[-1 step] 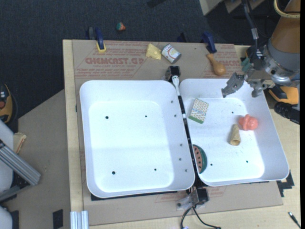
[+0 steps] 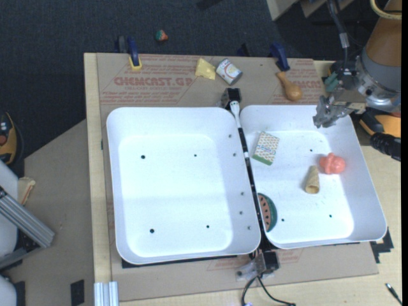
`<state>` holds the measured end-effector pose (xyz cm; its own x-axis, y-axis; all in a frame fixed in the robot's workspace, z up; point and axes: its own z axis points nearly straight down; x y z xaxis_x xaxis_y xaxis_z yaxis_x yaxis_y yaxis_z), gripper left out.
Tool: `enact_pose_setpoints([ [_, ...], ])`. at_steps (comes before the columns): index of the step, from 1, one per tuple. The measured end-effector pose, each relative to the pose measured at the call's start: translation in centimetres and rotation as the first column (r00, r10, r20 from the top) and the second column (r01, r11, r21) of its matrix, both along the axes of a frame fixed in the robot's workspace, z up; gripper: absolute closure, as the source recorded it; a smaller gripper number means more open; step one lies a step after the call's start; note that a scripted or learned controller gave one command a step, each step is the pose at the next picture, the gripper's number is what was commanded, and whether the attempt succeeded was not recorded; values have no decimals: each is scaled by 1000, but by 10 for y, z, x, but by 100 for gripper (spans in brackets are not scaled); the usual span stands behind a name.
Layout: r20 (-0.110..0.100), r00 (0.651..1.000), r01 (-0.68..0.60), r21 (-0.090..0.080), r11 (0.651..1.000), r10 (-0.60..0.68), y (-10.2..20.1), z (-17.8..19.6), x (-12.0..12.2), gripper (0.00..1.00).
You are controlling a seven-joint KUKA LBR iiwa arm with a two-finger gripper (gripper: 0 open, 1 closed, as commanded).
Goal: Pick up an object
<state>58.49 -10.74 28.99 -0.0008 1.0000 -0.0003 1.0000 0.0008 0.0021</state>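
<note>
Gripper sits over the right bin's far right corner, just above the rim; fingers too small and dark to read, so cannot tell whether they're spread or closed, and nothing visible between them. Arm comes in from the upper right, orange band above the wrist. Right bin contents: patterned box near the far left side, close to the divider; pink lump toward the right wall, mid-depth; tan cone just beside it, nearer the middle, the two almost touching; green-and-red slice against the left wall at the near end, tucked along the edge. All four sit apart from the gripper; the pink lump is the closest. Left bin has bare floor with small dark dots. On the bench behind the bins: yellow piece, small white box, tan pear-shaped thing, blue clamps at the far edge.
</note>
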Motion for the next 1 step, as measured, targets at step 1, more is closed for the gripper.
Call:
enact_pose_setpoints([
  [1,4,1000,-12,3,1000,12,127,49,-32,100],
])
